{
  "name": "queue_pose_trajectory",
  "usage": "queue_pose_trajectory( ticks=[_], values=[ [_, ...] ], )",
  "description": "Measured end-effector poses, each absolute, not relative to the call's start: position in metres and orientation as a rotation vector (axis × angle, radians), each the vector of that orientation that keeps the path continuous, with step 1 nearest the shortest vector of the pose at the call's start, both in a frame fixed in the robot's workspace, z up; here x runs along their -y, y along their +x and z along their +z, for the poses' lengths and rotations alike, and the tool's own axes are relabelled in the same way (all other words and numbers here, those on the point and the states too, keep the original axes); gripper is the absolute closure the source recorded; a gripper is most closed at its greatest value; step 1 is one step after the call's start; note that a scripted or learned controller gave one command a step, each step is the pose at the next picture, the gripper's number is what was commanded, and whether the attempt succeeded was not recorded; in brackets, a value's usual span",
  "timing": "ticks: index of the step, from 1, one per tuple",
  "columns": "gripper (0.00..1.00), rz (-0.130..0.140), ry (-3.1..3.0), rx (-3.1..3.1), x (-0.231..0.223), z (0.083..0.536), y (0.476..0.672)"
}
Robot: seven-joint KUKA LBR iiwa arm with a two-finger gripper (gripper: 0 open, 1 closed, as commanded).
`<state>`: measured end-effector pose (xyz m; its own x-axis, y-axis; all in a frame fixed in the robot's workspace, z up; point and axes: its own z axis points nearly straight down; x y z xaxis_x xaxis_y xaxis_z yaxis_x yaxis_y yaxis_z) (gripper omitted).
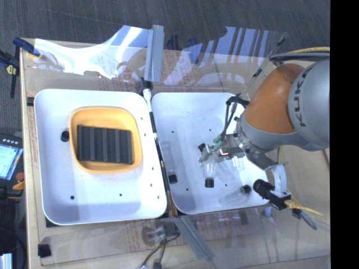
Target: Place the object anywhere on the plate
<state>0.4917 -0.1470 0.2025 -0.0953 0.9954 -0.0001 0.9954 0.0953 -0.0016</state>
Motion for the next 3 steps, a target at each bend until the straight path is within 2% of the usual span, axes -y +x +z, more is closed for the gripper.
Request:
queue_pose_trajectory(
  ticks=[1, 2, 3],
  values=[
    [1.0, 0.002, -1.922, 2.483, 0.093, 0.248, 0.563],
    [1.0, 0.0, -1.598, 2.704, 0.045, 0.233, 0.609],
    [0.0, 0.0, -1.598, 2.704, 0.045, 0.233, 0.609]
  ],
)
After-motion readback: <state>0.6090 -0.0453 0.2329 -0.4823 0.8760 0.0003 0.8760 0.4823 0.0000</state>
